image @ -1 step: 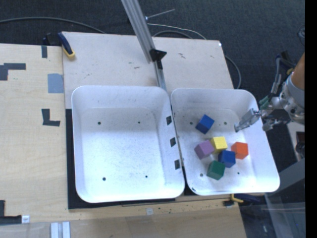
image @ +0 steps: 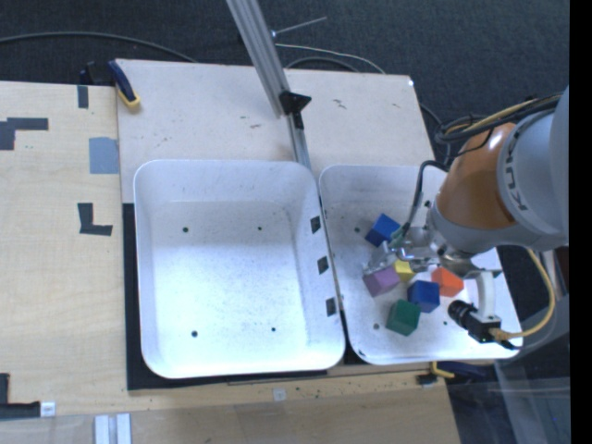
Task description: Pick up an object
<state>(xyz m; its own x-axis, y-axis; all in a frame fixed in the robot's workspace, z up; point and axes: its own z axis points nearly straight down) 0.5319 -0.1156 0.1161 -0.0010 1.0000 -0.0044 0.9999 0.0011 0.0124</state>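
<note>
The yellow block (image: pixel 404 268) lies mid-floor in the right bin (image: pixel 347 192), hemmed by the purple block (image: pixel 380 281) and two blue blocks (image: pixel 425 293), right under the tool (image: pixel 407 252), whose grip state I cannot tell, so the move is straight down.

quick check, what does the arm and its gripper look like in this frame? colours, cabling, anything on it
Rounded grey KUKA arm with a glossy orange band above the wrist. A thin dark cable loops along the band's left side, and a yellow cable curves under the arm toward a black connector. The gripper is a small metallic grey unit; its detail is too small to make out.
</note>
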